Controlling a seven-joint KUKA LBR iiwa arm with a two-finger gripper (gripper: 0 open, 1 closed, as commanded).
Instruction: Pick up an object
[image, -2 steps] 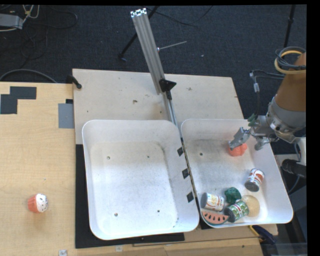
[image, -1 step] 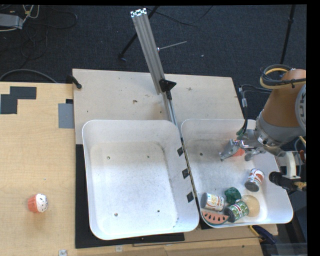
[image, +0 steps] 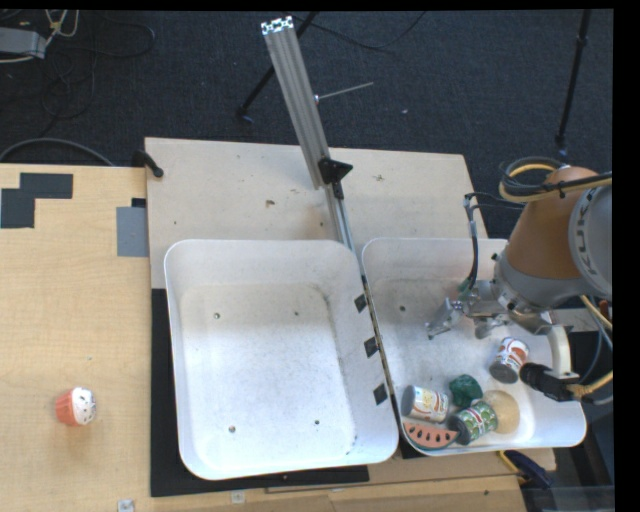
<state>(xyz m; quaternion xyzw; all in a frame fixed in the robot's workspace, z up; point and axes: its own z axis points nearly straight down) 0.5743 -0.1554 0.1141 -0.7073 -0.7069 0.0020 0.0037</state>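
The end effector (image: 447, 318) hangs low over the right bin (image: 420, 262), and whether it is released or clenched cannot be told. Just below it and to its right, a can (image: 511, 357), a jar (image: 427, 402), a green bottle (image: 476, 419) and a watermelon slice (image: 429, 436) cluster together.

The arm (image: 560, 235) runs off the view's right edge, and its wrist hides the right bin's (image: 420, 270) far right wall. Behind the green can (image: 477, 420), a tan round item (image: 505, 410) is partly covered and too indistinct to name. The gripper's (image: 447, 318) finger spacing is too small to tell.
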